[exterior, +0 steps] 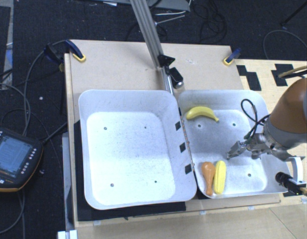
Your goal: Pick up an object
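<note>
Gripper: the gripper [235, 151] hangs over the right bin [253, 183], reaching in from the right edge, with the grey wrist and orange band of the arm [292, 114] behind it.
Fingers: the fingers [232, 152] point left toward the bin's middle; they look slightly parted with nothing between them, though they are small and somewhat blurred.
Banana: a yellow banana [201, 113] lies on the floor of the right bin near its far left corner, curved with its ends downward in view; it is apart from the fingertips, up and to the left of them.
Corn: a yellow corn-like piece [220, 176] lies lengthwise near the bin's near edge, below and left of the fingertips, not touching them.
Drumstick: an orange drumstick-shaped toy [209, 176] lies just beside the corn on its left, seemingly touching it.
Cable: a black looped cable [249, 109] runs from the wrist over the bin's right part, above the gripper.
Left bin: the left bin [93, 183] sits against the right one, its speckled floor bare.
Desk: the desk [118, 63] carries both bins; blue-and-yellow clamps [75, 51] grip its far corners.
Pole: a metal pole [148, 29] slants down to the joint between the bins.
Pendant: a control pendant [13, 158] lies on the dark floor at far left.
</note>
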`<state>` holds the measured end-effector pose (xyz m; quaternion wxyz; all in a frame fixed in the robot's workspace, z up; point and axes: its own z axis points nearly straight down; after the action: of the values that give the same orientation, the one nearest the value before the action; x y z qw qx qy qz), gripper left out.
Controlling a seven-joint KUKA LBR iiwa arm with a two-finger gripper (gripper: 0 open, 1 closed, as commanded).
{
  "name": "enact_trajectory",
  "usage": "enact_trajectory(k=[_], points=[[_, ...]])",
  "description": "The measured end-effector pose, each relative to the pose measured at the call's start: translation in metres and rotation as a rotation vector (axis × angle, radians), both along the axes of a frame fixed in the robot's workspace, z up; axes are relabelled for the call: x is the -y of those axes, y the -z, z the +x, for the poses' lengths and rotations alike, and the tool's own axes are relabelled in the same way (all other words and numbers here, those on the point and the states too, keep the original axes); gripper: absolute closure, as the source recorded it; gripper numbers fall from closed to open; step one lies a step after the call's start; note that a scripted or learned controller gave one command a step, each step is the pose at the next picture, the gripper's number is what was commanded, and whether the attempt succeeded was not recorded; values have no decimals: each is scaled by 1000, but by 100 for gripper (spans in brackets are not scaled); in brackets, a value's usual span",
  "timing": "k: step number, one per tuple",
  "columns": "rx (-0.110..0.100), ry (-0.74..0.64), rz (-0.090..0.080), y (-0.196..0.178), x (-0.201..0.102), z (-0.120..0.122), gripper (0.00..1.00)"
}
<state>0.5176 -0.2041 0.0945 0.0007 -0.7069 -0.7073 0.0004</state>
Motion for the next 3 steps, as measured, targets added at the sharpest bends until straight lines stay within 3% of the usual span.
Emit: enact_trajectory(k=[1, 3], points=[[3, 0, -1, -12, 0, 1, 100], [6, -1, -2, -110, -9, 9, 100]])
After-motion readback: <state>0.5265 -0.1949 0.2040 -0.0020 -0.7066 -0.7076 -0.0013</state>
